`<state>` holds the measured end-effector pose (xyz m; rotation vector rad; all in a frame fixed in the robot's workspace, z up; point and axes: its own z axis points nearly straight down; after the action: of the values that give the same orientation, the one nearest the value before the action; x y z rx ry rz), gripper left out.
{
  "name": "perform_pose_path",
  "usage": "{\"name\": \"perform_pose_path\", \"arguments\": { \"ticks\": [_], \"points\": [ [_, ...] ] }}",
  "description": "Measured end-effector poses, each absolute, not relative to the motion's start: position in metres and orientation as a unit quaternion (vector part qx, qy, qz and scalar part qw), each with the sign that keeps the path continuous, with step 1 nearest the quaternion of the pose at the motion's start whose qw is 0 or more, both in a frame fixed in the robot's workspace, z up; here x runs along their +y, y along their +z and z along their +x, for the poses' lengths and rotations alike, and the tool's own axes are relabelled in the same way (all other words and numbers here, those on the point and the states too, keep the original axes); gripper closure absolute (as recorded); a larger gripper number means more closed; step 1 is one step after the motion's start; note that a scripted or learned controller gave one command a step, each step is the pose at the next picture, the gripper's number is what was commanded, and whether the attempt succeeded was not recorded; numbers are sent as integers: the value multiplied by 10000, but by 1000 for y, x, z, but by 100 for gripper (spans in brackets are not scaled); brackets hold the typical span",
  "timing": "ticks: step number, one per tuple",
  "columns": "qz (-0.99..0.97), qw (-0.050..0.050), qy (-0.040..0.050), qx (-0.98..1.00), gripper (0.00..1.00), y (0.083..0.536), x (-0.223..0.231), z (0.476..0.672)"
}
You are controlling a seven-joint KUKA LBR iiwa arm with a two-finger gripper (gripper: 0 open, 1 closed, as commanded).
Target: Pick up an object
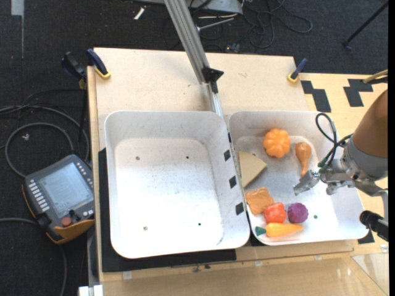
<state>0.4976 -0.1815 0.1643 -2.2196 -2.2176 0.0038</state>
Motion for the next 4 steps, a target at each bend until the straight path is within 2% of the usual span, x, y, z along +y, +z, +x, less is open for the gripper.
{"name": "perform_pose_path", "arguments": {
  "ticks": [1,2,3,4],
  "points": [
    [-7072,32,15,-7070,0,104,-173,495],
    [-7073,1,-1,-7069,0,96,-172,495],
    [-7071,-11,-7,-7071,100,106,-172,496],
    [-7062,-24,-10,-7080,100,149,-169,495]
  ]
}}
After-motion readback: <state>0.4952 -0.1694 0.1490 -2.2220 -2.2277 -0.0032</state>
